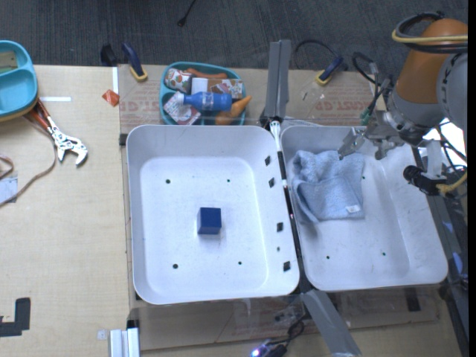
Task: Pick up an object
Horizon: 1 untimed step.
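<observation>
Nearest the camera, the left bin (pixel 141 222) holds a small blue cube (pixel 210 220) resting near its middle, well apart from everything else. Beside it, the right bin (pixel 416 251) carries a crumpled pale blue cloth (pixel 329 186) bunched against its left wall, toward the far end. The hand (pixel 370 141) hangs over the far edge of the right bin, just beyond the cloth's upper right corner; its two thin fingers are spread apart with nothing between them. The cube lies far to the hand's left, in the other bin. Farther back on the surface (pixel 59 222) sit a teal bowl of packets (pixel 202 95) and a wrench (pixel 65 143).
</observation>
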Each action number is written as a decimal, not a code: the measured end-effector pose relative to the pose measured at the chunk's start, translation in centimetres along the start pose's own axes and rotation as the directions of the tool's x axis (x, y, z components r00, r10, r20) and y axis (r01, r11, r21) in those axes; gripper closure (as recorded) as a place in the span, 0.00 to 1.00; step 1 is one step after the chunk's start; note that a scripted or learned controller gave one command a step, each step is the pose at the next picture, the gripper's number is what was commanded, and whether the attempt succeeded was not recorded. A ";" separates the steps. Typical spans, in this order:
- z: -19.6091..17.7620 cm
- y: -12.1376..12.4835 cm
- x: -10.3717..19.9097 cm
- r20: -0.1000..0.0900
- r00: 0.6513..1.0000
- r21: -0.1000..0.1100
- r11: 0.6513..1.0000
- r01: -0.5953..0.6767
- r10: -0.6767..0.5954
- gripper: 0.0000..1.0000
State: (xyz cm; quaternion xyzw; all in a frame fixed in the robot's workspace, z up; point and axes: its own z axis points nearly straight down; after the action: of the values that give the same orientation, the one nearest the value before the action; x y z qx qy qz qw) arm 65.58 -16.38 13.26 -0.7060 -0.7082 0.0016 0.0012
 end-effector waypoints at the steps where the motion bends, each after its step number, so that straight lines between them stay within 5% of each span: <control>1: 0.2 -5.2 3.2 -0.001 1.000 -0.001 1.000 -0.031 0.031 0.00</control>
State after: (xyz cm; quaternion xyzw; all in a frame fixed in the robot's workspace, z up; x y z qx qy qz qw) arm 60.37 -13.23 13.07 -0.7170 -0.6970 0.0011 0.0010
